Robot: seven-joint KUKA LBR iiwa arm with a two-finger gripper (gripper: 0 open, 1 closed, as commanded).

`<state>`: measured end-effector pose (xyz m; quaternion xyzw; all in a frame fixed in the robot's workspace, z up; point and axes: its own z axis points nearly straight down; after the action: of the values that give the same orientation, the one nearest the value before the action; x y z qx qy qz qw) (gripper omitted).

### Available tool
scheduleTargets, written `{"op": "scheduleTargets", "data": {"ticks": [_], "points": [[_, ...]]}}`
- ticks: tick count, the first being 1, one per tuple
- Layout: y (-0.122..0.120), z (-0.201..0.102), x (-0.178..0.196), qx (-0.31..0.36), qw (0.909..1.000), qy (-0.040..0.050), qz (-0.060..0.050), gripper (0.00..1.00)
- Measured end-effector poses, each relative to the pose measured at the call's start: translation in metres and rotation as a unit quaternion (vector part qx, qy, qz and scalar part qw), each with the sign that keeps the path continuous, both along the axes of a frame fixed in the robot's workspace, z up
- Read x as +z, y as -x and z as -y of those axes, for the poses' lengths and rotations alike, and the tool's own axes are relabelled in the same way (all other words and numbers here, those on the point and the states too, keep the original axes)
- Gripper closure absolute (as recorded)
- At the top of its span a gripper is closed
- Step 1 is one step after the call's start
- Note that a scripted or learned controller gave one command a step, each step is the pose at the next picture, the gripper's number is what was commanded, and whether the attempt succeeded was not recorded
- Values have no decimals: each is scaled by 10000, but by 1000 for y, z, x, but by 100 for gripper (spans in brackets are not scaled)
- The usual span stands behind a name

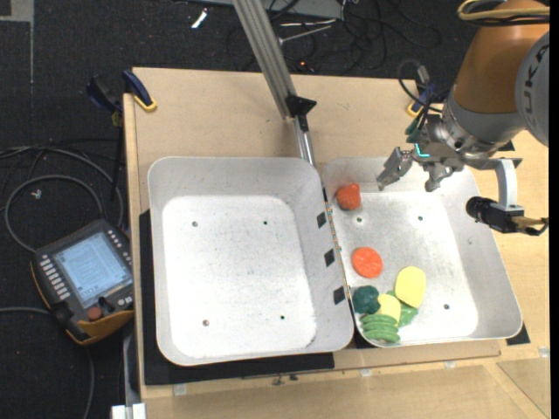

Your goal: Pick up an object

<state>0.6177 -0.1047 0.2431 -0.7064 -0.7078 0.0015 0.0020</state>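
At the near edge of the right bin, a green piece partly hides under a yellow one beside a dark green lump. Farther back lie an orange disc and an orange-red lump. The gripper hovers beyond, fingers spread wide, holding nothing; the arm is cut off at right.

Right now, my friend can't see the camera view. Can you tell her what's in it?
A robot's gripper hangs open, holding nothing, over the far end of the right bin. That bin holds toy foods: a red one, an orange one, yellow ones and green ones. A second white bin sits beside it.
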Motion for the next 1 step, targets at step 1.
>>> {"op": "scheduleTargets", "data": {"ticks": [1], "points": [[0, 0, 2, -4, 10000, 4, 17, 0]]}}
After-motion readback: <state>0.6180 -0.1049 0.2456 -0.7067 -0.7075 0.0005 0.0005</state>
